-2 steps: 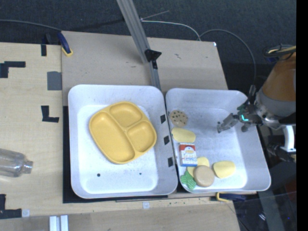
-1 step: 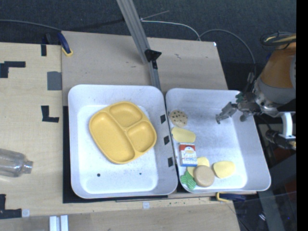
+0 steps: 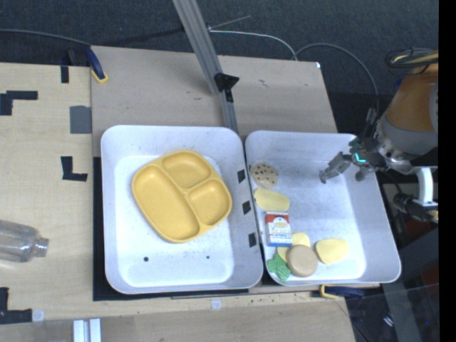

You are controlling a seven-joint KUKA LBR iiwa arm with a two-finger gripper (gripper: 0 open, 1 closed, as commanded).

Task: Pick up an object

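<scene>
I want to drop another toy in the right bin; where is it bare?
The right bin's middle and far stretch is bare, between the cookie and the gripper. Its near-left corner is crowded around the small carton.

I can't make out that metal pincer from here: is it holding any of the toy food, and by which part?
Nothing is held. The pincer hangs over bare floor of the right bin, apart from the food.

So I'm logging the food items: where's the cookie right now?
The cookie lies in the right bin, near its top left corner, just above a yellow piece and left of the gripper.
</scene>
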